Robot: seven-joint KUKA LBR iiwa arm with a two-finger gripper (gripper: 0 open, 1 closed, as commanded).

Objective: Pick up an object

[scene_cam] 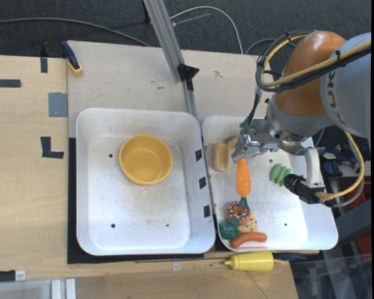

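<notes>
We look down on 2 shallow white bins set side by side on the bench. The left bin (93,167) holds a yellow bowl (146,159), upright and a little above the bin's middle. The right bin (311,229) holds the small items: a tan block (220,156) near its left wall, an orange carrot (243,178) lying roughly upright in the view just right of the block, a green ridged piece (278,174) further right, and lower down a cluster made of a sprinkled doughnut (239,212), a green leafy piece (229,230) and a red-orange sausage (249,238) close to the bin's bottom edge. A yellow mustard bottle (252,261) lies on its side on the bench just below that bin. The arm reaches in from the right, and its gripper (247,147) sits over the right bin's upper part, just above the carrot's top end and beside the tan block. We cannot tell how the tool is set, nor whether it touches the carrot.
</notes>
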